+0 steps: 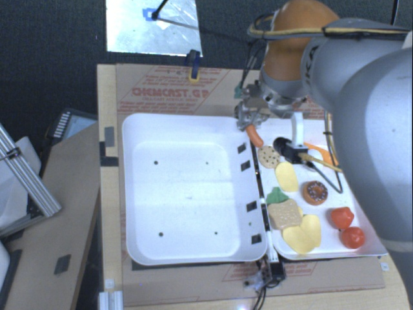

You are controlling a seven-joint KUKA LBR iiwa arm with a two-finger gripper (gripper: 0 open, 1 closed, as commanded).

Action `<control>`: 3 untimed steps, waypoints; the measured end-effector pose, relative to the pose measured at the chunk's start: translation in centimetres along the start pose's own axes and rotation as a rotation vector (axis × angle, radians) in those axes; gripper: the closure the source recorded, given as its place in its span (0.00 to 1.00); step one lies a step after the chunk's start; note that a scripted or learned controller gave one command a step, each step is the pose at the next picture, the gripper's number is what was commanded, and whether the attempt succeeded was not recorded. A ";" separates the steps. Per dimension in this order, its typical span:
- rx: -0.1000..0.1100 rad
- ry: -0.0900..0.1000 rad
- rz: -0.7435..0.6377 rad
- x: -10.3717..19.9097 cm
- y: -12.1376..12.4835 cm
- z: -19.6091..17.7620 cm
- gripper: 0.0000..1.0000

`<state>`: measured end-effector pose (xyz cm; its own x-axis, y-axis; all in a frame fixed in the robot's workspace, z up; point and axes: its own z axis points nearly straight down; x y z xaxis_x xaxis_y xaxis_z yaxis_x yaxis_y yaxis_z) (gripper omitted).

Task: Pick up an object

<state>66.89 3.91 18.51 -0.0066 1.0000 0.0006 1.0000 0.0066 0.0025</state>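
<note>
Two shallow white plastic bins (pixel 187 192) sit side by side; the metal claw (pixel 248 118) hovers over a slim orange carrot-shaped toy (pixel 255 136); its grip unreadable.

Claw (pixel 248 123) over orange carrot (pixel 254 135) at right bin's (pixel 322 250) far-left corner

The two white bins (pixel 187 192) look like smooth, shiny plastic (a bit glossy). The arm (pixel 368 89) looks like smooth grey metal. The board (pixel 168 89) underneath looks like matt cardboard.

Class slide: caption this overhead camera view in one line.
KUKA arm's pincer hovers at the right bin's back corner above an orange carrot and toy food.
</note>
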 end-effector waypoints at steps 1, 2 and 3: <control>0.000 0.002 -0.004 7.0 0.0 0.0 1.00; 0.008 0.005 -0.010 20.6 -4.3 6.8 1.00; 0.001 0.001 0.002 19.5 -0.6 10.2 1.00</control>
<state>66.15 23.42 8.28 -0.0050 1.0000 0.0012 1.0000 0.0050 0.0018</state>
